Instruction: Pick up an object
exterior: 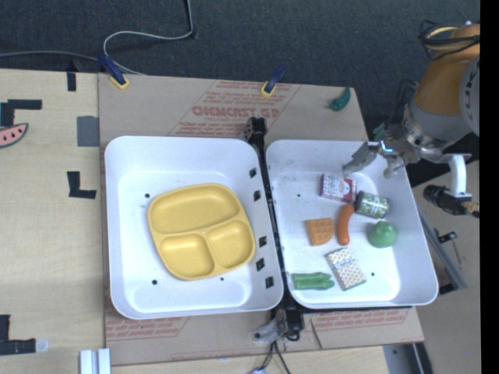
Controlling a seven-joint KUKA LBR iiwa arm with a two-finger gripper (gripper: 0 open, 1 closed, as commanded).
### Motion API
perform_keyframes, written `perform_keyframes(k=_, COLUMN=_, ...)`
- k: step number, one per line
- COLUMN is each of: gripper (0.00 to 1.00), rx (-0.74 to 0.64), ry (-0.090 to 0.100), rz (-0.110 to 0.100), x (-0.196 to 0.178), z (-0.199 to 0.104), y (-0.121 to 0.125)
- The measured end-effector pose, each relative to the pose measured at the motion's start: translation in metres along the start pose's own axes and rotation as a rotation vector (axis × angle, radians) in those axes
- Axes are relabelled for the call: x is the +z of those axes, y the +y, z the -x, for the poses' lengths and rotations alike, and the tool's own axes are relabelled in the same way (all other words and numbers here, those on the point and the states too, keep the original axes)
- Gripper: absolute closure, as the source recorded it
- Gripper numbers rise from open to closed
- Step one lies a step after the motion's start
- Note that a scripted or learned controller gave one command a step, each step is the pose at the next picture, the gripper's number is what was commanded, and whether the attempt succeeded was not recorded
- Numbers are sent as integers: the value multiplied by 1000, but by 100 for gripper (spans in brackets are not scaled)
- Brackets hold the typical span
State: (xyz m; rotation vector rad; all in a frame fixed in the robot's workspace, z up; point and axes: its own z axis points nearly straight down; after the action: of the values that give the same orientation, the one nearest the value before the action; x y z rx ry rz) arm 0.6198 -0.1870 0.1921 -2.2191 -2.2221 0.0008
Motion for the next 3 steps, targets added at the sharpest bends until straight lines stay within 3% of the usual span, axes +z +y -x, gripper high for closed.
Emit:
perform_keyframes(k=1, gripper=0, rx=1, ry=-1, rz=3, x=105, z=8, y=-18)
perform_keyframes(k=2, gripper=0, rx=0, ry=-4, rz=6, x=105, z=-23, y=-33)
perform_keyframes(k=3, gripper=100, rx=1, ry=-6, rz=8, x=96, z=-22, y=-33)
